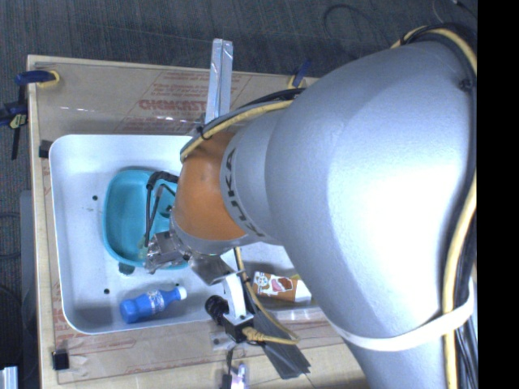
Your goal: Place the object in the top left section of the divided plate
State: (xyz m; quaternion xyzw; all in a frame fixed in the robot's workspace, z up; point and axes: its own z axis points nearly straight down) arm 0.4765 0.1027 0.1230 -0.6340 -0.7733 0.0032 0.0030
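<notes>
From my remote seat, the gripper [160, 254] hung over the near edge of the teal divided plate [126, 217], but I couldn't tell its state, nor which object was meant. My worry was a drop into the wrong section, since the arm [324, 185] hid much of the plate. A blue bottle [150, 304] lay nearer in the white bin [69, 177]; a brown packet [280, 286] sat right. The bench [122, 96] stood on dark carpet [122, 14].

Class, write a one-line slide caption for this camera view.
Grey arm reaches over a teal divided plate in a white bin, blue bottle beside it.
</notes>
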